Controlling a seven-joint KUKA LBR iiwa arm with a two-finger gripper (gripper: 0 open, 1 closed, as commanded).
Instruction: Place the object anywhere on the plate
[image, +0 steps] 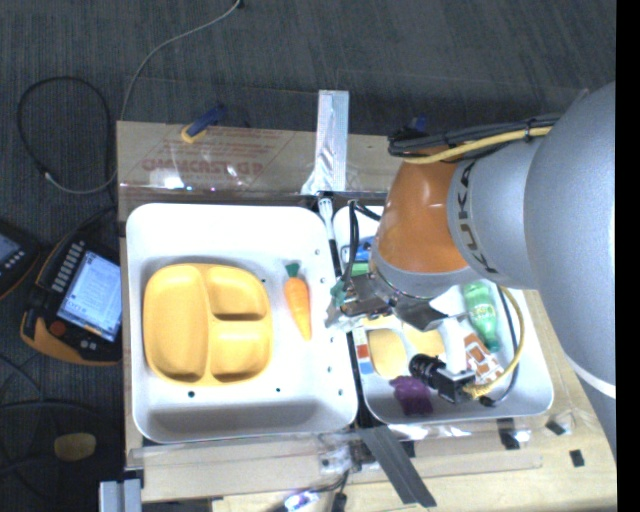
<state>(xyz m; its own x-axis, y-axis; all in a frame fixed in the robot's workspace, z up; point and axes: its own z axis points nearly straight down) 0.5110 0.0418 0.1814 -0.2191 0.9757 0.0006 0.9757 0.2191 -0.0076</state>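
A yellow plate (205, 320) with three compartments lies in the left bin (240, 415). An orange toy carrot (297, 303) with a green top rests on the bin floor just right of the plate, off its rim. My gripper (346, 298) hangs over the divider between the two bins, a short way right of the carrot, below the orange wrist band. The arm's body hides much of the right bin (530, 395).
In the right bin I see a green bottle (482, 312), a purple object (410, 393), a pale yellow block (386, 351) and an orange-and-white packet (478, 358). A cardboard sheet (215, 155) lies behind the bins.
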